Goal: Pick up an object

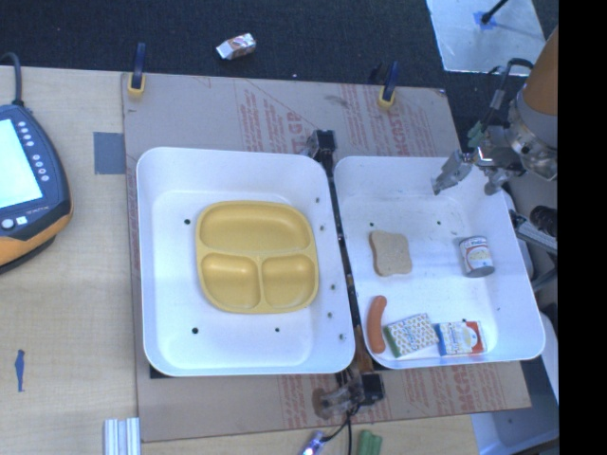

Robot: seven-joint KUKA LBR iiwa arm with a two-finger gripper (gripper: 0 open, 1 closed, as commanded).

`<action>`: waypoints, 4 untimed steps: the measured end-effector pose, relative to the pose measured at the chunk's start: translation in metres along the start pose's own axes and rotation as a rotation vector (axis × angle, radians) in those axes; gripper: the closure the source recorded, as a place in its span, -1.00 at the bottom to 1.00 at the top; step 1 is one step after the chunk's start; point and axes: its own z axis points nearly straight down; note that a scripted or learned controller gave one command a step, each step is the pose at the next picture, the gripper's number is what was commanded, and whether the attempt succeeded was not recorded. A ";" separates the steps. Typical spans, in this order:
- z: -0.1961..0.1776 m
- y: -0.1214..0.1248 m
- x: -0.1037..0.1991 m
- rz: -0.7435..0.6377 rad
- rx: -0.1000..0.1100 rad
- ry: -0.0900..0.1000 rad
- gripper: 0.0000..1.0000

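Note:
The right bin [379,174] holds a slice of toast [390,253], a small can [476,256], a hot dog sausage [377,323] and two small cartons [411,336] [461,337] along its near edge. The gripper [469,175] hangs over the bin's far right corner, open, with nothing between its fingers. It is above and behind the can. The left bin [161,254] holds a yellow divided plate [256,256].
A teach pendant [24,183] lies on the bench at the far left. Two clamps [137,81] [386,93] pin the cardboard at the back. A crumpled wrapper [236,46] lies on the dark floor beyond the bench.

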 end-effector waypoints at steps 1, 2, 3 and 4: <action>0.072 -0.024 0.065 -0.002 0.002 0.000 -1.00; 0.135 -0.030 0.067 -0.002 0.002 -0.001 -1.00; 0.124 -0.030 0.066 -0.004 0.003 -0.003 1.00; 0.033 0.026 0.121 0.000 -0.003 0.001 1.00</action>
